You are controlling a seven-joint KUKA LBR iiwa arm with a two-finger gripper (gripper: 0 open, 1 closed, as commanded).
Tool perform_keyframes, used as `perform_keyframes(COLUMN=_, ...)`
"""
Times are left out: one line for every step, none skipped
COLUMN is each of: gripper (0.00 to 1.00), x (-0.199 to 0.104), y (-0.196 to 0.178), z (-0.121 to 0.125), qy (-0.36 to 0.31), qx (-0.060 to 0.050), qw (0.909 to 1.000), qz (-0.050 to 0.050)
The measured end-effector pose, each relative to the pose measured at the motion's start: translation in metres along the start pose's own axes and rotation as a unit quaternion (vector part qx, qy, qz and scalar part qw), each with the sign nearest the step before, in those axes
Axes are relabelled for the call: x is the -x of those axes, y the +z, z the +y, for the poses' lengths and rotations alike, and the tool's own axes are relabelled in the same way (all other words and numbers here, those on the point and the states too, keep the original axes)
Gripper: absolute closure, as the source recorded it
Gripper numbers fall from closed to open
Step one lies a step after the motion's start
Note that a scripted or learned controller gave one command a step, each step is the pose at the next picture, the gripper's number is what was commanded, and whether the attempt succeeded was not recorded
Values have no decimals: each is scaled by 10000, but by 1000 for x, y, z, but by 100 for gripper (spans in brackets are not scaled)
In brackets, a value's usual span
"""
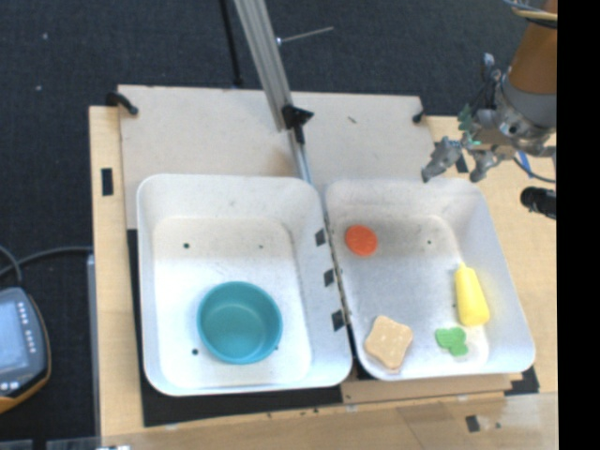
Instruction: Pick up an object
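My gripper (457,164) hangs above the far right corner of the right bin (497,242), just past its back rim. Its fingers are spread open and nothing sits between them. In the right bin lie an orange round piece (361,241) near the back left, a yellow oblong piece (471,295) along the right side, a small green piece (454,340) at the front right, and a tan square piece (388,342) at the front. A teal bowl (240,322) stands in the left bin (169,204).
A slanted metal post (267,54) rises behind the bins and meets the bench between them. A pale board (206,129) lies behind the bins. A handheld device (19,340) rests off the bench at the far left.
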State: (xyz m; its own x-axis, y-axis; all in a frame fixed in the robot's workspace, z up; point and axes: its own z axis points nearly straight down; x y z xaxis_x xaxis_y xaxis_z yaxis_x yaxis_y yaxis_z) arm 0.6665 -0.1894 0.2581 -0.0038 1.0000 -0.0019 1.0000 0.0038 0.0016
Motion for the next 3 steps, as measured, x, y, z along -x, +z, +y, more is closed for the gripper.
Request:
perform_keyframes(gripper=0, x=0, y=0, z=0, qy=-3, qx=-3, qw=10000, qz=-6)
perform_keyframes(gripper=0, x=6, y=56, z=-10, qy=23, qx=-29, qw=10000, qz=-2)
perform_keyframes(gripper=0, x=16, y=113, z=-15, qy=24, qx=-30, qw=10000, qz=-2)
